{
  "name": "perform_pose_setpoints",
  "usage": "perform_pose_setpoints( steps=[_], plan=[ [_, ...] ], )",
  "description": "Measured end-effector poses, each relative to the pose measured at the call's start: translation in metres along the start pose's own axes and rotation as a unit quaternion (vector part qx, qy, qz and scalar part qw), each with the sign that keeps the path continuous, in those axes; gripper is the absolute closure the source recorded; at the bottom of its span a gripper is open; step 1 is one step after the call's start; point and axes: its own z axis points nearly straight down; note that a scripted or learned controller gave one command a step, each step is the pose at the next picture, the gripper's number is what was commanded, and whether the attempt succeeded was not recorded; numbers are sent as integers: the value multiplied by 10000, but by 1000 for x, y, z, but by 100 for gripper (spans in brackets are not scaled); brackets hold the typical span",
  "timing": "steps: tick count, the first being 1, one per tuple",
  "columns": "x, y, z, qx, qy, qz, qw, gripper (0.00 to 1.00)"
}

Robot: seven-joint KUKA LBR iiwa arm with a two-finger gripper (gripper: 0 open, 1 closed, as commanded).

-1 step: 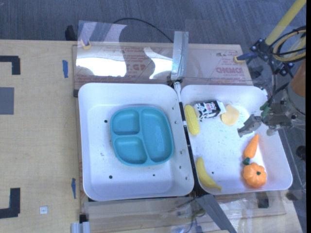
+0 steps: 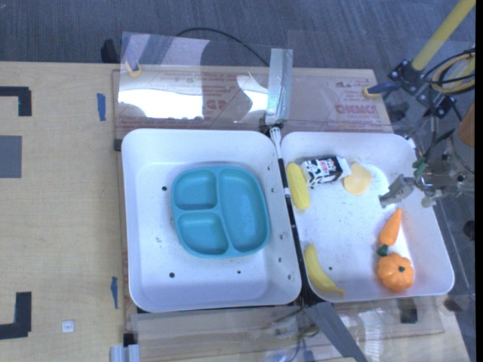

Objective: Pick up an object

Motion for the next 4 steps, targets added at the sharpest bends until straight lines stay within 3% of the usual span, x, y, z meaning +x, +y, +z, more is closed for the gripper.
perform_pose_setpoints(
  steps=[1, 2, 3, 4],
  plan=[
    [17, -4, 69, 27, 20, 51, 10000, 0],
    [-8, 13, 110, -19, 14, 184, 9998, 0],
    [-9, 12, 105, 1, 14, 198, 9998, 100],
    [55, 19, 4, -65, 5, 284, 9996, 100]
  ],
)
